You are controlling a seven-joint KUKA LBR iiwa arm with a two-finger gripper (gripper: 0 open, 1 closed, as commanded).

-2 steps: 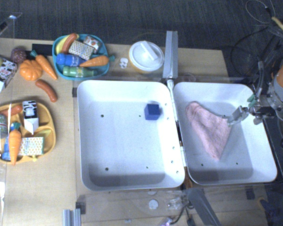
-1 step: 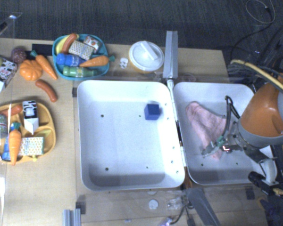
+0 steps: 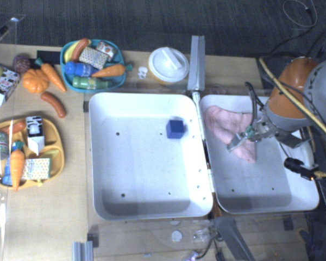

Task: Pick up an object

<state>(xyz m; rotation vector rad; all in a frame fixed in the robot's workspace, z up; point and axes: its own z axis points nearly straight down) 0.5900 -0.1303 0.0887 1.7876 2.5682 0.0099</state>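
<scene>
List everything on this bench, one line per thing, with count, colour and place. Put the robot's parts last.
bins: 2, white, side by side at centre
block: 1, blue, left bin, toward its upper right
cloth: 1, pink, right bin, upper left part
lidded tub: 1, white lid on yellow, behind the left bin
blue bowl: 1, holds toy food, back left
yellow tray: 1, holds toy food and cartons, far left
loose toy food: several, mostly orange, between bowl and tray
arm: 1, grey with orange band, right side
gripper: 1, over the cloth's right edge
</scene>
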